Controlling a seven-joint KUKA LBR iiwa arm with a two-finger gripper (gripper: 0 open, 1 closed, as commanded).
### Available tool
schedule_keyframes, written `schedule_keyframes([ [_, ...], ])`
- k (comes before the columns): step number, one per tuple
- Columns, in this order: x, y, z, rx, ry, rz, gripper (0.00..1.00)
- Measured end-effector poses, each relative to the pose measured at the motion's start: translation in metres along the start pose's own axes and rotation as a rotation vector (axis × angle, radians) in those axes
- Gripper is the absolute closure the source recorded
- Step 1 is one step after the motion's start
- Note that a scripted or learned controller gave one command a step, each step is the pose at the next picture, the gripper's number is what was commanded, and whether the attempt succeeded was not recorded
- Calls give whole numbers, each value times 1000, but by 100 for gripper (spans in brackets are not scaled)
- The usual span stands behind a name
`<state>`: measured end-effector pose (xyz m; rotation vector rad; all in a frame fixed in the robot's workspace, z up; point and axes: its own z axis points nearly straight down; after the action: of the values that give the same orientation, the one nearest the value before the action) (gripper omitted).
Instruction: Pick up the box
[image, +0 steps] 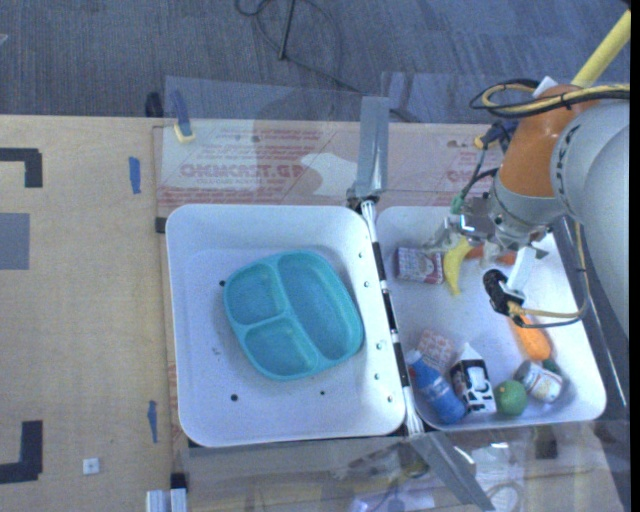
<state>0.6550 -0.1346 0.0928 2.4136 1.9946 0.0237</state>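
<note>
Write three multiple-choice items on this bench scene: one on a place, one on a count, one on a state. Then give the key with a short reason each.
1. Where does the teal tray lie?
A. in the left bin
B. in the right bin
C. on the wooden bench

2. How many compartments does the teal tray have?
A. two
B. three
C. five

3. How does the small box in the right bin stand to the banana?
A. stacked on top of it
B. lying beside it, toward the left bin
C. in the other bin from it

Key: 1 A, it rests mid-floor of the left bin. 2 B, ridges split it into three wells. 3 B, the box sits just left of the banana.
</note>
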Motion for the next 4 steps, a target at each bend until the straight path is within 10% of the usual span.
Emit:
schedule_keyframes([
  [2,30,-53,2,3,-6,223,0],
  [3,32,-49,-9,-2,0,223,100],
  [4,52,-32,-138,19,-14,655,100],
])
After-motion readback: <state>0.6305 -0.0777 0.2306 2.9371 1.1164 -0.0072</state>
